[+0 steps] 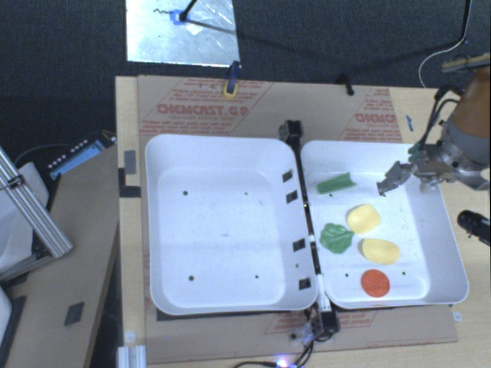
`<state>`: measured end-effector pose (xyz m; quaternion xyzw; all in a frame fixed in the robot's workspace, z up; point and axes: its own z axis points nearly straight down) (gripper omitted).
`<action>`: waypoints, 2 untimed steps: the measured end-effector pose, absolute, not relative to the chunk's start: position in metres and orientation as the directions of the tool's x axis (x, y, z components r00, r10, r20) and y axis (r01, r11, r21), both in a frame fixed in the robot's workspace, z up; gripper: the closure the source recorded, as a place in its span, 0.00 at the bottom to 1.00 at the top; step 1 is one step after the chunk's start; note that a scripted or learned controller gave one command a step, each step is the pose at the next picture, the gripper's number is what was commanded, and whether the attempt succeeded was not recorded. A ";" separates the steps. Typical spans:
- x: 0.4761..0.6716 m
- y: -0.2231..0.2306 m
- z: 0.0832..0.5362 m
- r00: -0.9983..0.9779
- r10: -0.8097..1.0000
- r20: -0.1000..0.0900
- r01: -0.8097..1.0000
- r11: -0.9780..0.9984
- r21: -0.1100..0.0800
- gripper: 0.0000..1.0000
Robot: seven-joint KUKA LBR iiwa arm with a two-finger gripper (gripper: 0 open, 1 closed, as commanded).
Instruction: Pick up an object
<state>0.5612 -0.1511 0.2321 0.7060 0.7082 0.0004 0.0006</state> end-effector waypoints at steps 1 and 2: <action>0.545 -0.078 0.079 -0.007 1.000 0.004 1.000 0.007 -0.003 0.00; 0.547 -0.083 0.095 -0.002 1.000 0.000 1.000 0.002 0.003 1.00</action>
